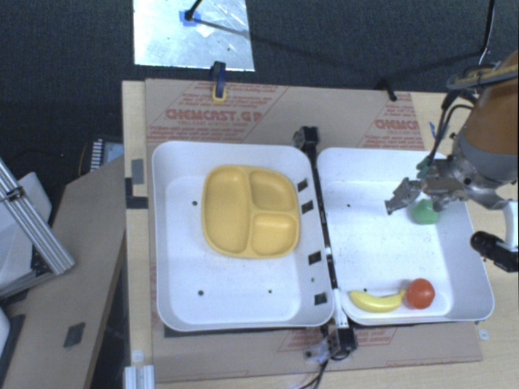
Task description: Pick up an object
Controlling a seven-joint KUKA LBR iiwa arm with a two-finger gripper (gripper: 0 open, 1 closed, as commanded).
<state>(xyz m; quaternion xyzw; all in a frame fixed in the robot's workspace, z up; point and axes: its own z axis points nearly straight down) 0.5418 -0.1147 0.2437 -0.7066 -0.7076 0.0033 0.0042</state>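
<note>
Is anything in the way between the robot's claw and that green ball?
Nothing visible. The end effector hangs right over the green ball in the right bin. The banana and tomato lie apart, near the front edge.

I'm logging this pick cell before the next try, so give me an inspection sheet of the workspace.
Surface: two white bins, left bin and right bin, on a cardboard-covered bench.
Job's things: green object, banana, orange-red ball, all in right bin.
Clutter: yellow divided plate in left bin.
Grippers: pincer over right bin, beside green object.
Cables: black cable above the arm.
Surroundings: metal sheet on dark floor.
</note>
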